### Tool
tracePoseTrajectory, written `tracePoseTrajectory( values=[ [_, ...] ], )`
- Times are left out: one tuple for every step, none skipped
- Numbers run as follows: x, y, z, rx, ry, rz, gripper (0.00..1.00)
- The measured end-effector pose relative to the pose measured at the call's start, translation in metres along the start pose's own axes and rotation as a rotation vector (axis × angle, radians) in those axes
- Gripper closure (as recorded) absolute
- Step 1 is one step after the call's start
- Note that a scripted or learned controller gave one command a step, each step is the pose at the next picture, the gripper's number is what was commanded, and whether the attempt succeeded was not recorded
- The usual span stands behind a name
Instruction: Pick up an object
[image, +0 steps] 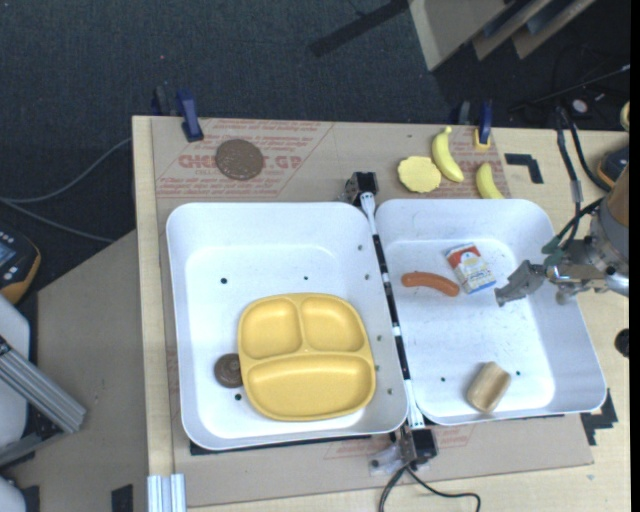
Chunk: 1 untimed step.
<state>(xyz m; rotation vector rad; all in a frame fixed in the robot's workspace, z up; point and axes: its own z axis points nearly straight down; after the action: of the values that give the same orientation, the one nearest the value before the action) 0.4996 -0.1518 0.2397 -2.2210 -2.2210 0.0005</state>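
Right bin: glossy sausage, small carton, tan rounded block. Left bin: smooth yellow three-compartment plate. Gripper, mid-right: finger state cannot be told.

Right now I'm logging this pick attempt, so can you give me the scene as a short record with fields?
left bin: yellow divided plate; small brown round piece touching its left edge
right bin: sausage, small carton, tan block
bench behind bins: two bananas, yellow wavy disc, brown disc
gripper: over right bin, just right of the carton
held: nothing visible between the fingers
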Motion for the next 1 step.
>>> tracePoseTrajectory(
  values=[
    [-0.0760,0.0363,0.0938,0.001,-0.002,0.004,0.00]
  ],
)
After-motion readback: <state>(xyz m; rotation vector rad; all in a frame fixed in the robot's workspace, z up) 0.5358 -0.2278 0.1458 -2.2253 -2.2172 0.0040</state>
